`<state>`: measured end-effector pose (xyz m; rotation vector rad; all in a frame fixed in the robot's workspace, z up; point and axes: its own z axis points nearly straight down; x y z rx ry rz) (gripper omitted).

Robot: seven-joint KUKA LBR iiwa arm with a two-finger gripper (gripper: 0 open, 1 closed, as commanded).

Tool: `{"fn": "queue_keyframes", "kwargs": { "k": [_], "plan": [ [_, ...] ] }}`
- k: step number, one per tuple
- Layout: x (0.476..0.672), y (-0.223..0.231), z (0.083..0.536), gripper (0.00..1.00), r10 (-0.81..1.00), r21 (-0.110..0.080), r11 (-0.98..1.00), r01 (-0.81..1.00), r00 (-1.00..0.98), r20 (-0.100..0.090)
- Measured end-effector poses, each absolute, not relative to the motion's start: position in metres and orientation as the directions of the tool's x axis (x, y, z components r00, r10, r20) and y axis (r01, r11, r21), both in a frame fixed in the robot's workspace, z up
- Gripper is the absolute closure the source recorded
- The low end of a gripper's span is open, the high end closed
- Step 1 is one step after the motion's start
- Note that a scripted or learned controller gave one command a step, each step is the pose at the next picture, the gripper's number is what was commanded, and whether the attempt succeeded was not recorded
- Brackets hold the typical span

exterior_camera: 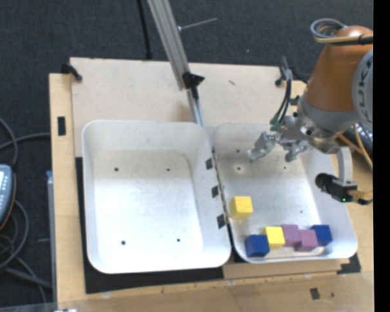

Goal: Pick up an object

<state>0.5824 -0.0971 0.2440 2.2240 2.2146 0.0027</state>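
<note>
Your gripper (277, 146) hangs over the far part of the right bin (325, 174); its finger spread can't be told, and nothing is seen in it. The lone yellow cube (242, 205) sits nearer the camera and slightly left, just beside the bin's left wall, with open floor around it.

Pincer (277, 146) low, fingers spread

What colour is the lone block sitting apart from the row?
Yellow block, plain in the camera view, in the right bin.
</note>
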Motion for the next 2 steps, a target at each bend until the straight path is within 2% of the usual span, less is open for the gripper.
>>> {"fn": "queue_keyframes", "kwargs": {
  "k": [1, 2],
  "plan": [
    [0.547, -0.085, 0.124, 0.00, 1.000, -0.007, -0.001, 1.000, 0.001, 0.000],
    [0.513, -0.092, 0.098, 0.00, 1.000, 0.006, -0.002, 1.000, 0.002, -0.001]
  ]
}}
